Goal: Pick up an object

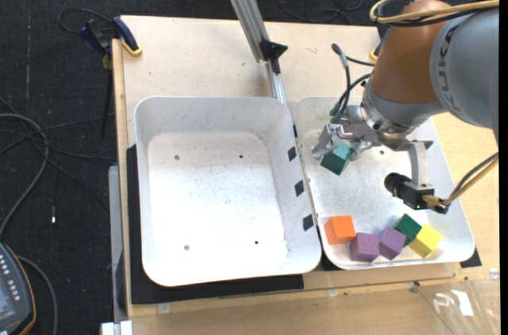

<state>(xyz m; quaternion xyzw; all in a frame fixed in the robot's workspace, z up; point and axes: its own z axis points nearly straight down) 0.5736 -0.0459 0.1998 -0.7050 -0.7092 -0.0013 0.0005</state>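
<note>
Arm over the right bin, teal block at the gripper.

Arm [432,63]; left bin [159,119]; right bin [452,246]; gripper [340,144] clenched on teal block [336,159]; near edge: orange [341,229], two purple [365,246] [391,241], green [408,226], yellow [425,240] blocks.

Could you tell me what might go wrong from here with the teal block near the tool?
1. The teal block sits tilted at the tip of the tool, so any grip may be partial and it could slip on lifting.
2. It hangs close to the right bin's inner wall; a drop could land it on the rim.
3. The dangling cable could snag during the lift.
</note>
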